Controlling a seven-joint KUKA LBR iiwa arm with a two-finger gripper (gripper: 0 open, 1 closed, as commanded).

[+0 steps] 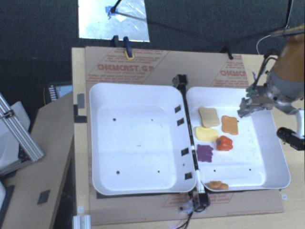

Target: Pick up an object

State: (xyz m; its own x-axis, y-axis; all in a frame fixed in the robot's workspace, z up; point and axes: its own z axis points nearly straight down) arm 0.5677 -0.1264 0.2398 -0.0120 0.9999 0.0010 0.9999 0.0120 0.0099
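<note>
In the right bin (271,149) lie several small toy foods: a tan bread slice (208,117), an orange piece (229,125), a yellow piece (206,134), a red pepper (224,143) and a purple piece (204,152). A brown pastry (218,185) rests on the bin's front rim. My gripper (246,109) hangs over the back right part of this bin, just right of the orange piece and above it. Nothing shows between its fingers.
The left bin (95,128) sits beside the right one, with black clips (183,123) along the shared divider. Both rest on a cardboard sheet (143,63). A foil square (113,13) lies behind the bench. An aluminium frame (16,132) stands at the far left.
</note>
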